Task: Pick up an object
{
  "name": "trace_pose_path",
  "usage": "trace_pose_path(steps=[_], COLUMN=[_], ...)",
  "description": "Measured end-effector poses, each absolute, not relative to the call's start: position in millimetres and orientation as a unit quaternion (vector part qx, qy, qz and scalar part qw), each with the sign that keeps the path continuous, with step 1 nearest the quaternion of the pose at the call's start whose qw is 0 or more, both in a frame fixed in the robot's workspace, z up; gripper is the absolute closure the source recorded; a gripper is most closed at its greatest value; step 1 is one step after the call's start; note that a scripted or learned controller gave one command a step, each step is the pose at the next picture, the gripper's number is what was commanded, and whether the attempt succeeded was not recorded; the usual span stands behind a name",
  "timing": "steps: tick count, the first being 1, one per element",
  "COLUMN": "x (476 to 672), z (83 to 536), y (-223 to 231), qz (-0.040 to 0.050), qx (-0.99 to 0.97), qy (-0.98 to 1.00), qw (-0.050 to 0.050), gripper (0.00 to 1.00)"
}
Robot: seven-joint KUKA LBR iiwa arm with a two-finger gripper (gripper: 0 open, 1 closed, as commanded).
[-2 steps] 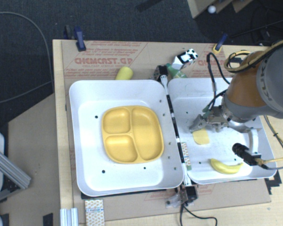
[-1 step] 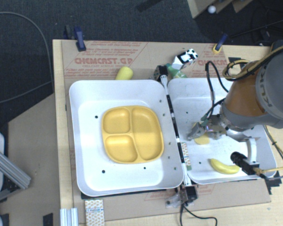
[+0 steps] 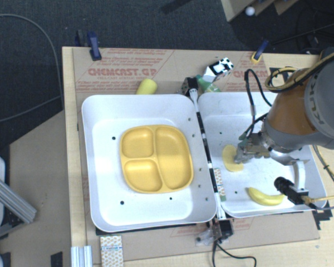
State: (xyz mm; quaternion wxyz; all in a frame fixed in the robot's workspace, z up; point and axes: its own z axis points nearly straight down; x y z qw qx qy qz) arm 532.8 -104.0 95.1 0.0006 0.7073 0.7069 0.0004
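Watching from the bench side, the arm comes in from the right and its gripper hangs low over the right bin, sitting right at the upper right edge of a pale yellow round thing. Looks like it's touching or just above it, honestly can't tell which. Can't tell the claw's state either, too dark and small. That round piece pokes out to the left and a bit below the claw, so any grab means a small shift that way. The banana lies near the front of the same bin, long axis running left to right, clearly apart from the claw. Over in the left bin sits a yellow divided plate, much farther off.
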Motion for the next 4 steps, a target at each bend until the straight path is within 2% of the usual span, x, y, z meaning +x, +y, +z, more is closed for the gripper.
trace_pose_path(steps=[1, 2, 3, 4], x=[532.7, 529.8, 542.3, 561.4], z=[94.9, 84.2, 84.6, 84.4], y=[-103.9, -98.4, -139.3, -112.1], qz=[0.0004, -0.0005, -0.0001, 0.0005], qx=[0.707, 0.707, 0.707, 0.707], qy=[0.707, 0.707, 0.707, 0.707], qw=[0.000, -0.001, 0.001, 0.001], gripper=[0.00, 0.00, 0.00, 0.00])
